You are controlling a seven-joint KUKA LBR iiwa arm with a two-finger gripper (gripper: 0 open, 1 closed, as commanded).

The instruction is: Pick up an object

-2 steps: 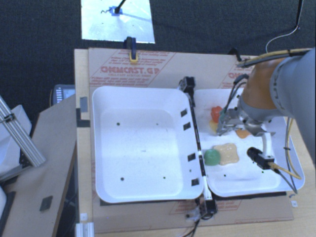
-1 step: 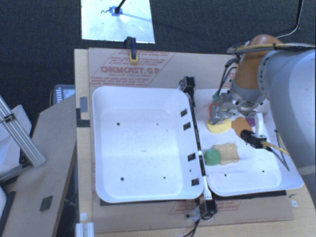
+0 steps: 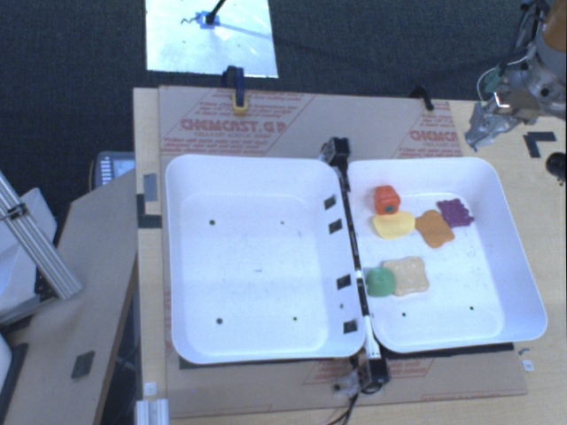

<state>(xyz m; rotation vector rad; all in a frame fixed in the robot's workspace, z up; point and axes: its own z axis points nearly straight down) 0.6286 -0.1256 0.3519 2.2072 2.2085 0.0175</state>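
The right bin [image 3: 518,282] holds several small toys: an orange-red piece [image 3: 386,199], a yellow piece [image 3: 393,226], a brown-orange piece [image 3: 434,228], a purple piece [image 3: 454,211], a green piece [image 3: 380,281] and a tan toast-like piece [image 3: 408,275]. My gripper [image 3: 485,133] hangs at the upper right, above the bench behind the right bin's far corner, well away from all the toys. Nothing is seen between its fingers.
The left bin [image 3: 257,255] lies beside the right one, joined along a black clipped seam [image 3: 350,255]. A cardboard sheet [image 3: 292,122] lies under both bins. A yellow clamp [image 3: 237,91] stands at the back edge, and a shiny square plate [image 3: 211,25] lies beyond.
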